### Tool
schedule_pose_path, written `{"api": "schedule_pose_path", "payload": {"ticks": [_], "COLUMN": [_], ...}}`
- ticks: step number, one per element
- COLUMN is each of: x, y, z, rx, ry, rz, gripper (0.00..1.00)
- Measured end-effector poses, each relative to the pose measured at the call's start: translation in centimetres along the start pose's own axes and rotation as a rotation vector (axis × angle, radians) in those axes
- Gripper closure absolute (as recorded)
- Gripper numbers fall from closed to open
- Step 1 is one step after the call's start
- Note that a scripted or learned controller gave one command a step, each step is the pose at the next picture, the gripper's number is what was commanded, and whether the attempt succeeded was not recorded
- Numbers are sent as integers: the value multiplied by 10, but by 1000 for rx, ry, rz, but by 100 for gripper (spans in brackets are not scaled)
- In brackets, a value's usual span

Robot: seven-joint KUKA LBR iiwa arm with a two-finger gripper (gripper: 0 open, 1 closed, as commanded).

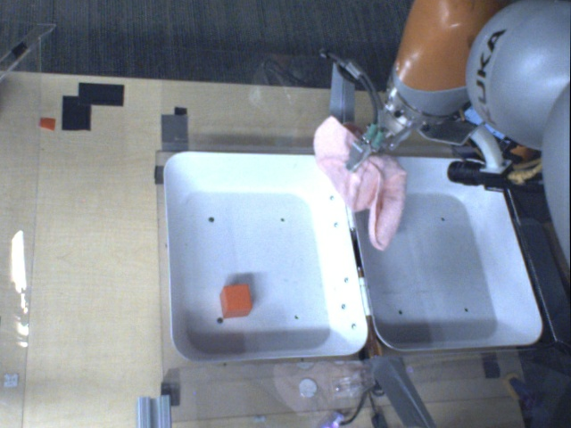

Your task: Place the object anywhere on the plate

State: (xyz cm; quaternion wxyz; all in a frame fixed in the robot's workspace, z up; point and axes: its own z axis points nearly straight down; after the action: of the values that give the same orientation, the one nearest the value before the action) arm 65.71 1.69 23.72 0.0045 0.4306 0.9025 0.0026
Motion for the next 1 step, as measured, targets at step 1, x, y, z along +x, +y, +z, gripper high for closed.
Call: {"api": "schedule_pose_path", "payload": {"ticks": [1], "x": [46], "y": [36], "z": [-4], "rx": [-2], "ry": [0], "rz": [-404], "gripper": [100]}}
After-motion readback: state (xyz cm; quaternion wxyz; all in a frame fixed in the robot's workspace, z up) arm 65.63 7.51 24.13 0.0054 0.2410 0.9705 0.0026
